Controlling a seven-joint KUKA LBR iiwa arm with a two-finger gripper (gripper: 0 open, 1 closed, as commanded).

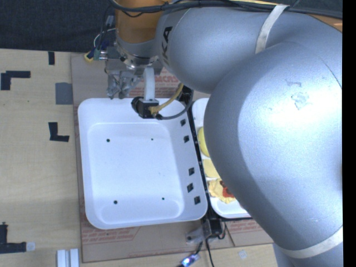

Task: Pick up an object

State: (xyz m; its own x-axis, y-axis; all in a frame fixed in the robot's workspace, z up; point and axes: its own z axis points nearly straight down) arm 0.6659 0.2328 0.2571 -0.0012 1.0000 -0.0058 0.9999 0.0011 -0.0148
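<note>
Grey KUKA arm (267,93) with an orange band (146,10) above the wrist and a pale strap across its casing. White bin (133,166) dotted with four small black marks, black clips lining its right wall. Tan bench (33,166) patterned with black and grey shapes; yellow and red items (214,177) in the neighbouring white bin (228,209).

There is one robot arm (267,93), big and grey, with one orange band (142,10) just above the gripper (119,88). There is one gripper. Two white bins sit on the worktop (33,149). One bin (133,166) lies right below the gripper. The other bin (228,207) lies further to the side, mostly hidden under the arm. In it I see yellow things (207,168) and one red bit (227,192), too hidden to count.
</note>
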